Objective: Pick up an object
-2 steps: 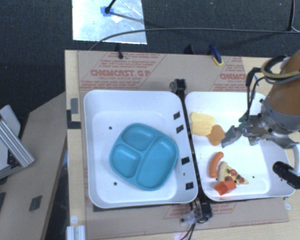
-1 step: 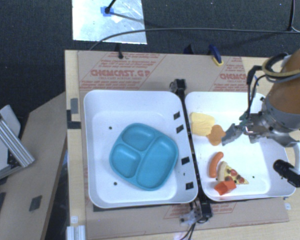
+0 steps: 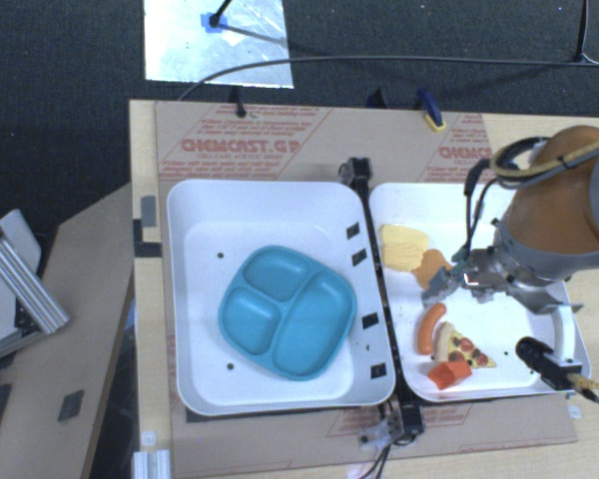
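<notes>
Floor (image 3: pixel 60 58): dark carpet, speckled, covering the upper part and left of the view. Reflective sheet (image 3: pixel 218 28): square, silvery, lying on the floor at top, marked with a blue tape patch (image 3: pixel 212 22). Cable (image 3: pixel 379 60): thin, dark, running across the floor from the sheet toward the right. Table (image 3: pixel 145 168): pale wood top. Cardboard liner (image 3: pixel 309 138): tan, red lettering, spread over the table. Side surface (image 3: pixel 80 297): light brown, lower left. Aluminium extrusion (image 3: pixel 20 277): silver, slanted, at the left edge. Lighting: even, soft.
</notes>
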`<state>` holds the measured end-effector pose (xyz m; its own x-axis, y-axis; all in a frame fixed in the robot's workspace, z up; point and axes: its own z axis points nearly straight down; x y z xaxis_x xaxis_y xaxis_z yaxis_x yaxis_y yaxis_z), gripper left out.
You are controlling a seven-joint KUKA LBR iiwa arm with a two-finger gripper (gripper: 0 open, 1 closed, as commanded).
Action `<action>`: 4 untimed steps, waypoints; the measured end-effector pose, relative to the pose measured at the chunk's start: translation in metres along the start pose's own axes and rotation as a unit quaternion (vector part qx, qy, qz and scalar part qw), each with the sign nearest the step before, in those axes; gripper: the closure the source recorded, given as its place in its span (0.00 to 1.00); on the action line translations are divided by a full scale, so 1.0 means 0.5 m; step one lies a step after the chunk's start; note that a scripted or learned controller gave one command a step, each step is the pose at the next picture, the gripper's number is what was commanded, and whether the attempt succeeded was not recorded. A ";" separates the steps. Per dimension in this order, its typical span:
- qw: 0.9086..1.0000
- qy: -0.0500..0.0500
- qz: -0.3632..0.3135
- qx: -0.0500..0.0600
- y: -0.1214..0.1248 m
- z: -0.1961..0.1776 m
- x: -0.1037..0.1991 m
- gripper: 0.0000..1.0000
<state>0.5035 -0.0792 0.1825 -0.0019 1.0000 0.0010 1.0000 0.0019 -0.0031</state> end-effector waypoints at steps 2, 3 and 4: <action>1.000 0.000 0.001 -0.002 -0.010 0.199 -0.008 0.00; 1.000 0.001 0.000 -0.004 -0.006 0.173 -0.006 1.00; 1.000 -0.001 -0.001 -0.005 -0.004 0.048 -0.017 1.00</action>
<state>0.5016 -0.0876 0.1583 -0.0037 1.0000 -0.0012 1.0000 0.0037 0.0060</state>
